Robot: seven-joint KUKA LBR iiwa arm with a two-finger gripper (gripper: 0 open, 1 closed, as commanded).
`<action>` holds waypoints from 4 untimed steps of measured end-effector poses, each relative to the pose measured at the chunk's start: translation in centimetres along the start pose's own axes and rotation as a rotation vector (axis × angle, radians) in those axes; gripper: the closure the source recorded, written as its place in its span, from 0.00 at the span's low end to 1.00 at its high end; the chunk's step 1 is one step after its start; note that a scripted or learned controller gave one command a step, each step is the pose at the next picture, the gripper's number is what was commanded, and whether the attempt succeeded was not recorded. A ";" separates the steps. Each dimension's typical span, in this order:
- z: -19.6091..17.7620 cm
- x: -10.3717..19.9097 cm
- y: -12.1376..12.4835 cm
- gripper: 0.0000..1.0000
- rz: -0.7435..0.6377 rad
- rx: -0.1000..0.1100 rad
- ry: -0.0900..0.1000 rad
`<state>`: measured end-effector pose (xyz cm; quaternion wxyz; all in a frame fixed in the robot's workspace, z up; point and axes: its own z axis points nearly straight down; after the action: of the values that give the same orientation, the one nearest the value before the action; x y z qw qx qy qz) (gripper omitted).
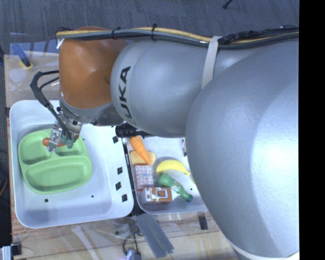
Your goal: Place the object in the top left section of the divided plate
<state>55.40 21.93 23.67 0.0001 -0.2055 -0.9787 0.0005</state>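
Small orange-red object (pixel 47 142) sits on smooth green divided plate (pixel 56 172).

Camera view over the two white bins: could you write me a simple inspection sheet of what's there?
Surface: two shallow white bins, left bin and right bin, side by side on a bench.
Job's things: green divided plate in the left bin; small orange-red object at the gripper's tip over the plate's upper part.
Clutter: carrot, banana, green bottle, two small packets in the right bin.
Grippers: gripper low over the plate; grasp unclear.
Cables: black cable beside the wrist.
Surroundings: grey carpet.
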 end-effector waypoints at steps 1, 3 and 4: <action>-2.3 5.0 -2.4 1.00 -0.148 0.000 0.000; -12.1 7.0 -3.2 0.00 -0.285 -0.003 -0.004; -13.2 7.1 -3.0 1.00 -0.292 -0.004 -0.006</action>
<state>47.73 22.00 36.87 -0.0034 -0.0611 -0.9981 -0.0010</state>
